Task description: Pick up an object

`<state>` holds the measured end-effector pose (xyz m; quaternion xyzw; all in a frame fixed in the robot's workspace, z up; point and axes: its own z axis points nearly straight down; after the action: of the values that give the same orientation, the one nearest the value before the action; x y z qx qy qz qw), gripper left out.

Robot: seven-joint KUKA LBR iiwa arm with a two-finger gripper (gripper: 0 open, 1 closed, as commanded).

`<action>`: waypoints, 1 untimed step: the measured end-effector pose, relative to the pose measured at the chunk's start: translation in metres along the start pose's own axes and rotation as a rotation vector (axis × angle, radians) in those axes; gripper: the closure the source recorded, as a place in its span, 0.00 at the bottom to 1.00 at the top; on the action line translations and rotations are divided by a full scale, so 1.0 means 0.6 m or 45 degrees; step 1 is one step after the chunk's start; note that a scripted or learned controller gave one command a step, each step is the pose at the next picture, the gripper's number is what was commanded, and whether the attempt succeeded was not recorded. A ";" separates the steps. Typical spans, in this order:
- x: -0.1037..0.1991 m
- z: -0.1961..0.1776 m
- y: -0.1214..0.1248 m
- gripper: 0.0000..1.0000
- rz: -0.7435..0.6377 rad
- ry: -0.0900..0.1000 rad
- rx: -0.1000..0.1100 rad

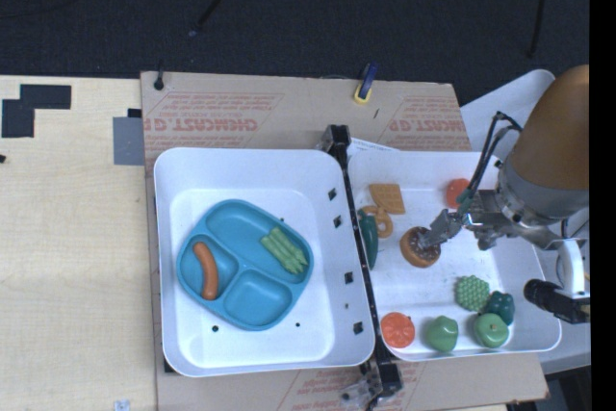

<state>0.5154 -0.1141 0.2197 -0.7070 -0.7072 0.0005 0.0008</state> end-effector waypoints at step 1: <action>-0.010 0.082 -0.012 0.00 0.001 0.002 0.007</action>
<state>0.5083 -0.1198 0.1703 -0.7072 -0.7070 0.0020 0.0034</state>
